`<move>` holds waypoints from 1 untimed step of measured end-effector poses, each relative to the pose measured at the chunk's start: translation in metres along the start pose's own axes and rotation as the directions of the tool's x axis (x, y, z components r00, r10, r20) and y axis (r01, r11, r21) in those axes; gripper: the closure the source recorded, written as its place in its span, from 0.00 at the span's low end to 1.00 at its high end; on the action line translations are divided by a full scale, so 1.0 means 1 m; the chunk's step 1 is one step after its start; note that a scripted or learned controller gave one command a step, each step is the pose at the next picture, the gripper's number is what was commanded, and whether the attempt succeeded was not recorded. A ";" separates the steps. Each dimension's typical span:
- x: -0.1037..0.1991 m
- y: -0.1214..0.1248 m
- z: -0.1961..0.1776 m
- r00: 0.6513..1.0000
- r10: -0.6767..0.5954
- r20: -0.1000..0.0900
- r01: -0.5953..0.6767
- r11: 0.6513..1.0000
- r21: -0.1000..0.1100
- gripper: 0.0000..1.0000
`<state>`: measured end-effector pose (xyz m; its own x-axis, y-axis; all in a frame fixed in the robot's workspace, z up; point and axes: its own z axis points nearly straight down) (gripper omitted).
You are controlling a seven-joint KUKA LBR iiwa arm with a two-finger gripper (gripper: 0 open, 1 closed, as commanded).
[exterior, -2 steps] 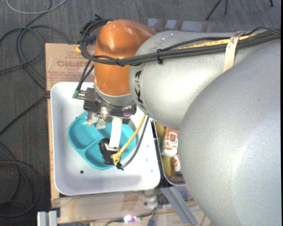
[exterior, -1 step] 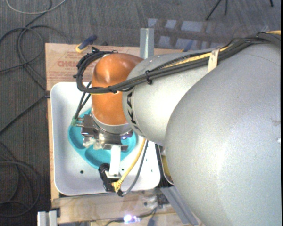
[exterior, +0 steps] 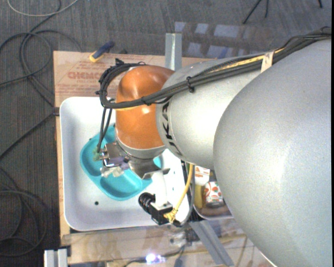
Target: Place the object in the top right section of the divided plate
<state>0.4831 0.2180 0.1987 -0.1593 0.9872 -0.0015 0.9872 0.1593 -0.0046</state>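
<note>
Plate (exterior: 116,185): teal divided plate of smooth glossy plastic with rounded corners and a raised rim; it lies in the left bin, toward that bin's right side, mostly covered by the arm's wrist.
Object: cannot be made out; the wrist hides the middle of the plate, so I cannot tell whether anything lies in a section.
End effector (exterior: 112,163): grey metal parts with a small violet piece, low over the plate; whether it is apart or together cannot be told from this angle.
Wrist band (exterior: 138,111): shiny orange dome, smooth, with a highlight across it; black cables are looped and tied around its upper side.
Arm (exterior: 256,143): big rounded grey shell, matte, reaching in from the right; dark lettering runs down one link, cut off by the angle and not readable in full.
Left bin (exterior: 78,149): shallow white tray, smooth, with rounded corners and one small dark speck near its lower edge.
Cardboard (exterior: 80,74): brown sheet under the bin with red print, seen reversed and not legible.
Right bin (exterior: 209,196): mostly hidden; a red-and-white printed item lies in it.
Floor (exterior: 22,49): dark ribbed carpet with loose black cables.
</note>
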 end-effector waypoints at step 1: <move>-0.078 -0.011 -0.137 0.972 -0.237 0.003 0.237 0.972 -0.005 1.00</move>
<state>0.4850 0.1397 0.3355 -0.3883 0.9215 -0.0031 0.9215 0.3883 -0.0001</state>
